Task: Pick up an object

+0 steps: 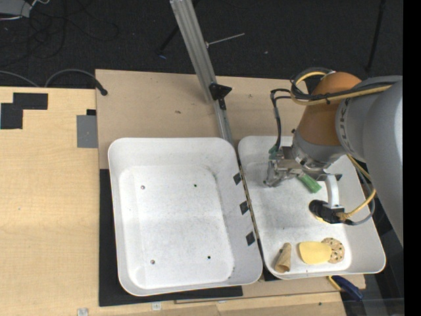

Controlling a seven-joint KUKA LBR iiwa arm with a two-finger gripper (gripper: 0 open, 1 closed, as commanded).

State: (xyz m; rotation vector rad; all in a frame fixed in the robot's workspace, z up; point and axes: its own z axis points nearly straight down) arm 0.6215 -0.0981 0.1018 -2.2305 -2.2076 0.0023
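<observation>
Pincer low in the right bin, nothing visibly gripped.
Your pincer [275, 175] hangs over the right bin [263, 209], toward the surface's [151, 104] far edge; whether it is wide or narrow you cannot tell. A green object [311, 183] lies just beside it, partly under the wrist. A cone [283, 257], yellow piece [312, 253] and cookie [334, 249] sit near the bin's near edge. The left bin [125, 157] adjoins.

A bulky grey arm [375, 117] with an orange band [329, 114] was seen, trailed by black and yellow cables [299, 92] above a metallic gripper [275, 176].
</observation>
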